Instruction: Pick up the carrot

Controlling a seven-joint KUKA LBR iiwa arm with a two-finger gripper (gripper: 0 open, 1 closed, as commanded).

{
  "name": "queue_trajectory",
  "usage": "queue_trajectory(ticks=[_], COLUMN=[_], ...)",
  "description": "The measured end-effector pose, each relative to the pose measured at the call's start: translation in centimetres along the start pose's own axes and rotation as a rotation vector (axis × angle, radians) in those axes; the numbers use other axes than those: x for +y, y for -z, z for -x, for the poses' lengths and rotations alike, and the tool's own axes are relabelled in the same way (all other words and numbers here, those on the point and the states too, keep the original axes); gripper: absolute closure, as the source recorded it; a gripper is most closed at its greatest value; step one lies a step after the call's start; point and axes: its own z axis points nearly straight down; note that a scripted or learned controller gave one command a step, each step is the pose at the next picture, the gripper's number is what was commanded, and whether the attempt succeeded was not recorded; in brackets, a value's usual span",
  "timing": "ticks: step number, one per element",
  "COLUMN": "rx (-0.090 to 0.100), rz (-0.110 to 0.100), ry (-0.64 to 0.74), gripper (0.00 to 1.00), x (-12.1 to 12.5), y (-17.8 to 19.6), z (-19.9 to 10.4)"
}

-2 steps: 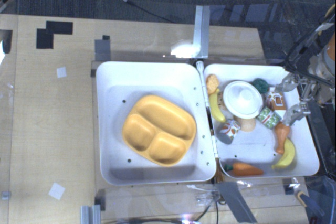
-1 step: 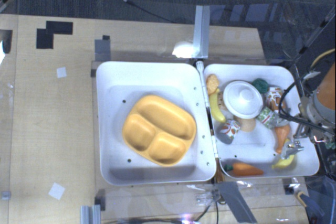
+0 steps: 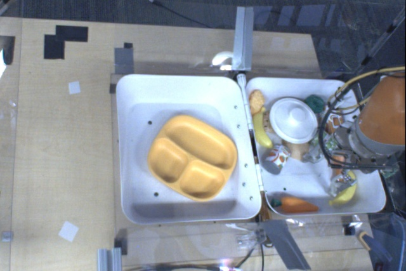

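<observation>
- Carrot [image 3: 297, 204] lies left of my gripper [image 3: 340, 186], slightly nearer the bin's [image 3: 320, 210] front wall.
- Long axis runs left-right; tapered tip points toward gripper, leafy end away.
- Claw state: I cannot tell.

Looking over my tabletop [image 3: 57, 155] and both white bins [image 3: 133, 136] right now, I can't read any text, label, brand, number or sign on anything here.

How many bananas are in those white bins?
2. One banana lies along the right bin's left wall; another banana sits near its front right corner, under the arm. More may be hidden beneath the arm.
</observation>
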Motion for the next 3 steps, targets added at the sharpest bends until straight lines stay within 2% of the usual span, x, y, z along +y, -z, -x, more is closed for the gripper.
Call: queue_trajectory(ticks=[1, 2, 3], rx=[-0.004, 0.006, 0.001], rz=[-0.004, 0.004, 0.004], ry=[-0.254, -0.484, -0.397], gripper=[0.00, 0.00, 0.00], x=[-1.9, -1.5, 1.7], y=[13.9, 6.0, 3.5], z=[-0.1, -0.6, 4.9])
